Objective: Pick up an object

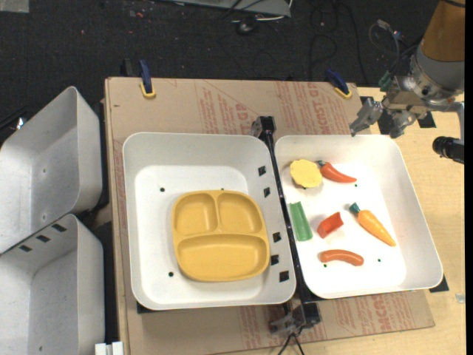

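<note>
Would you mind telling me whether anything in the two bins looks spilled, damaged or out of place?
Nothing stands out. The yellow divided plate lies flat in the left bin. The toy foods, among them a carrot and a green piece, lie apart in the right bin. The gripper hovers above that bin's far edge.

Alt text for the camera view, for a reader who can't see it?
The gripper hangs open above the right bin's far rim, holding nothing. That bin holds toy vegetables, including a carrot; the left bin holds a yellow divided plate.
</note>
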### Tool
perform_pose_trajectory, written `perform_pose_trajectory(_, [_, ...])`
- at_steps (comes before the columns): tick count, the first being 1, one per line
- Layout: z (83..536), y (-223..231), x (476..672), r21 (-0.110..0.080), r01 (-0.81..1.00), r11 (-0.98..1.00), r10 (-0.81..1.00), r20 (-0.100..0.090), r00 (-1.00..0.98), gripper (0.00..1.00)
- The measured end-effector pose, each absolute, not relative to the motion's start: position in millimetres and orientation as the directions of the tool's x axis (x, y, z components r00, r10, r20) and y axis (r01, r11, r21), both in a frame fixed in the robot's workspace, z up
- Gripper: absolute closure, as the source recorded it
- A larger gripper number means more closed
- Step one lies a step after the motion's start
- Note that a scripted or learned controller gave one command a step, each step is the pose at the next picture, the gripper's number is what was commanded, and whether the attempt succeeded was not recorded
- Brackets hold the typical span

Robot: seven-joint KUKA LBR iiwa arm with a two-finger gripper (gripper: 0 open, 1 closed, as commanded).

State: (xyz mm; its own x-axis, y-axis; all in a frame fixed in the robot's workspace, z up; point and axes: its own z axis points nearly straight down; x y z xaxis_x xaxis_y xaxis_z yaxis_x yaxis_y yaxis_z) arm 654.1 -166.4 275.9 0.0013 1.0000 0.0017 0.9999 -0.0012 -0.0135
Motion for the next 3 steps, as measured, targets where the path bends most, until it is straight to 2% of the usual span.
perform_pose_trajectory(1, [285,-166,655.7,0.000,1.000,0.001,1.000,-0.001,-0.001,0.00])
perform_pose_trajectory(3, [167,-159,643.7,-0.001,1.000,-0.001,1.000,0.000,0.001,0.00])
